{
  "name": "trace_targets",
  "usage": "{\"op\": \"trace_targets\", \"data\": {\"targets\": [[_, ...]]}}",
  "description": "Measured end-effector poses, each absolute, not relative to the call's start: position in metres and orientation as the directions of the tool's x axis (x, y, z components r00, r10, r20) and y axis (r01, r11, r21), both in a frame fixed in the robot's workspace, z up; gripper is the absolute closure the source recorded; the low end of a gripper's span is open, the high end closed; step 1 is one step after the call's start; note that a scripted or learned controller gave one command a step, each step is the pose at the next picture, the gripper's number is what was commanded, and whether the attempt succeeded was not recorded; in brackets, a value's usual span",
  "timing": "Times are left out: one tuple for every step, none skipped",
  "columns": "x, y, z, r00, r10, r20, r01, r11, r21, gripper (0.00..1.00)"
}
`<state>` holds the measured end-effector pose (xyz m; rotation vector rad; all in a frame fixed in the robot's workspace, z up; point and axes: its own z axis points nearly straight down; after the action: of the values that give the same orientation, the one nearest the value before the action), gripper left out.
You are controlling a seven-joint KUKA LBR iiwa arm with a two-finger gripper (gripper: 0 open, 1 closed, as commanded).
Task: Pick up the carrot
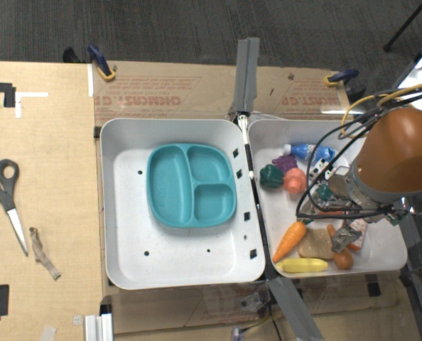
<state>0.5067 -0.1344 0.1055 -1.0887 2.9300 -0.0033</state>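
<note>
Carrot [290, 239] lies in the right bin [388, 261], near its front-left corner, long axis slanting from a thick end up right to a tip down left. The gripper [347, 234] hangs just to the right of it, toward the bin's front edge, over a small orange piece; whether it is open or clamped I cannot tell. Judged from this, the reach must shift left. One carrot, one banana [304, 265], one teal plate [192, 185] in the left bin [118, 261], two bins.
</note>
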Motion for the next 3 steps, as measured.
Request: {"op": "trace_targets", "data": {"targets": [[0.485, -0.092, 0.092, -0.75, -0.662, -0.002, -0.662, 0.75, 0.001, 0.0], [0.486, -0.091, 0.101, -0.748, -0.663, -0.005, -0.663, 0.748, -0.001, 1.0], [0.492, -0.09, 0.105, -0.747, -0.665, -0.021, -0.665, 0.747, -0.014, 0.0]]}}
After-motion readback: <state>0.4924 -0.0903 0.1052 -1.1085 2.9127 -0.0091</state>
